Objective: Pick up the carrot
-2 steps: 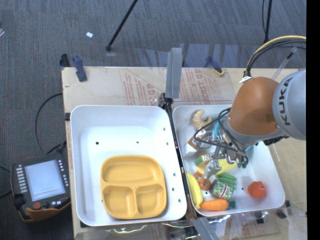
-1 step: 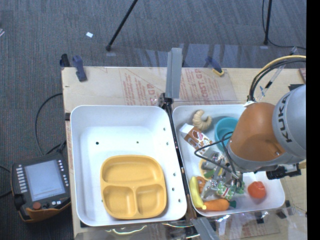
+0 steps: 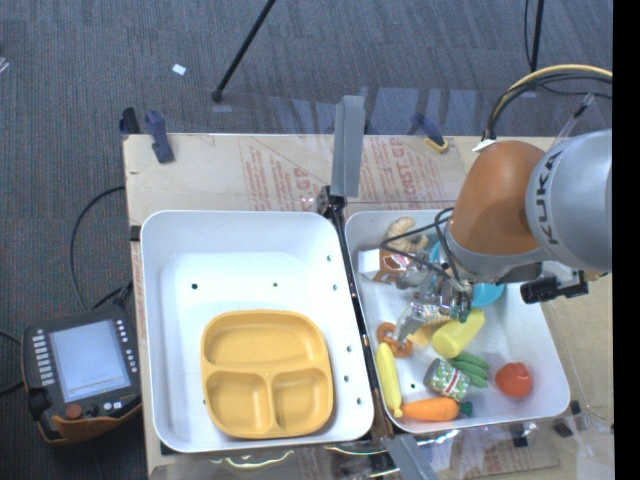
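From above, two white bins are sitting side by side on the bench. The left bin (image 3: 180,268) is holding one yellow divided tray (image 3: 267,372), lying toward its near side, with bare floor around it on the far side and left. The right bin (image 3: 545,353) is holding a crowded heap: one carrot (image 3: 432,409), one banana (image 3: 388,376), one tomato (image 3: 513,379), one yellow bottle (image 3: 457,334) and one green can (image 3: 447,378), among smaller items too jumbled to count. The carrot is lying flat against the near wall of the right bin, just beside the banana's near end and below the can. The gripper (image 3: 432,303) is hanging over the middle of that bin, well apart from the carrot; I cannot tell how its jaws are standing. One grey pendant (image 3: 83,368) is resting left of the bench.
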Robot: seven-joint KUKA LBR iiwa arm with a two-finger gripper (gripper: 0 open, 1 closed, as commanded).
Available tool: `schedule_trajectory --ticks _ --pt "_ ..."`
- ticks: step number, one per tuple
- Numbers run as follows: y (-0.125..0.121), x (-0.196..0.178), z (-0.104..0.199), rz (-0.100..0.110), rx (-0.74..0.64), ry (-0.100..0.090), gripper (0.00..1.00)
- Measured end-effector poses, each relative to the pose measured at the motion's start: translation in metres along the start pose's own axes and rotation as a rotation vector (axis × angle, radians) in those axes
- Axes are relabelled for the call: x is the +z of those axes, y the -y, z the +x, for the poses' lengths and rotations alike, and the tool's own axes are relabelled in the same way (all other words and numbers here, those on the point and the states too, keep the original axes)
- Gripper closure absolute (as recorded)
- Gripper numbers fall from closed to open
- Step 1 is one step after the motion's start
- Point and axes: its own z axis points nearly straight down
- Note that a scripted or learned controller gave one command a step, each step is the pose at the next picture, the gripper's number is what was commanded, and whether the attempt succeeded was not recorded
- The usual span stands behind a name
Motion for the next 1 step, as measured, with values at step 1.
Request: schedule_trajectory --ticks 1 --pt "0.0264 0.005 0.0438 -0.005 0.098 0.015 0.0"
